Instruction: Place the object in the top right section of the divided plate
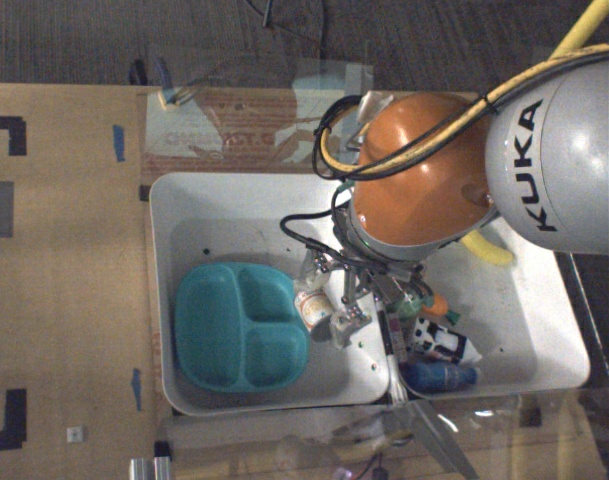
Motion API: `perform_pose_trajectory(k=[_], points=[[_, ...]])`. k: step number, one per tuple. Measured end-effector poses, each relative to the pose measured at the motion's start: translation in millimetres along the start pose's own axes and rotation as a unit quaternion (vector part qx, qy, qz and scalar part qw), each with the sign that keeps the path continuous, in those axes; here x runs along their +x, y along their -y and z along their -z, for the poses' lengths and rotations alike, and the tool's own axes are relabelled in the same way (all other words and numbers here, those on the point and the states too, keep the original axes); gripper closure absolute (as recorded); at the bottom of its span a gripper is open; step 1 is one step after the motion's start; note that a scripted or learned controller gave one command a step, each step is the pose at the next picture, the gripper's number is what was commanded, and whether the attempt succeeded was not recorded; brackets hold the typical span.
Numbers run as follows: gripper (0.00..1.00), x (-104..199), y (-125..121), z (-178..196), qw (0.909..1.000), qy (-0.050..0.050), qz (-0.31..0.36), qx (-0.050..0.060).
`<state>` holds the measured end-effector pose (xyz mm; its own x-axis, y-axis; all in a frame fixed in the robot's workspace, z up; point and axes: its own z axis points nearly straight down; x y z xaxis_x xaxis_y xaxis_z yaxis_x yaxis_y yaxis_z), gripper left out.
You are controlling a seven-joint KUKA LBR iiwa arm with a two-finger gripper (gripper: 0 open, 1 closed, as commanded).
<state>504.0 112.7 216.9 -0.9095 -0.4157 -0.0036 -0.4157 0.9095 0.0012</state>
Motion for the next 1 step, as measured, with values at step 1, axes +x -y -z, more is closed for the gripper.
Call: perform_pose_trajectory(k=[1], points=[[1.0,19.7,11.4,-2.4,0.9988,-0.001,0.05,0.0]])
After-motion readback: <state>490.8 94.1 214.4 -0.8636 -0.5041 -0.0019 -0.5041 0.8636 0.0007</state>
